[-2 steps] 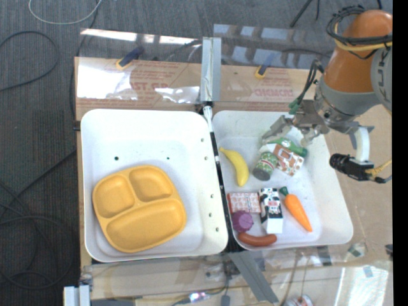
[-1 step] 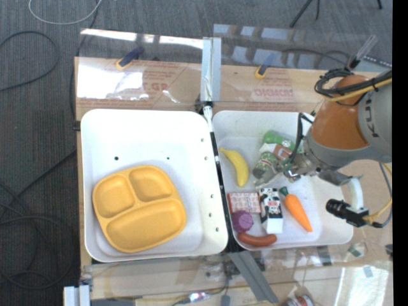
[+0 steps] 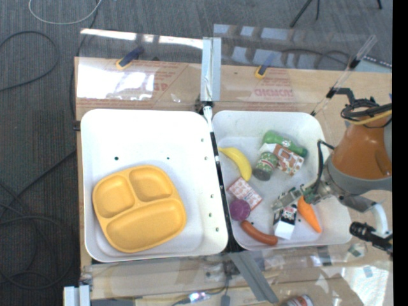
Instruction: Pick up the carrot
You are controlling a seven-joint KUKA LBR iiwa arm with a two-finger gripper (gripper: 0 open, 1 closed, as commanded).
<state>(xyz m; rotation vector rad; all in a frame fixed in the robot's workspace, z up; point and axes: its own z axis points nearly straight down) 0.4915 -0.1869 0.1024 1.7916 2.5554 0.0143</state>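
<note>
The jaws point(image 3: 305, 196) sit just above the carrot point(image 3: 310, 215) in the right bin point(image 3: 331, 238); I cannot tell their state.

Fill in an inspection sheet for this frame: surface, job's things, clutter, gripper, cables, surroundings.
Surface: two white bins; the left bin holds a yellow divided plate.
Job's things: carrot lies in the right bin, near its right wall.
Clutter: banana, sausage, purple piece, small packets and a can around them.
Gripper: gripper sits just left of the carrot's top; finger state unclear.
Cables: dark cables on the floor, upper left.
Surroundings: grey carpet, cardboard behind the bins.
</note>
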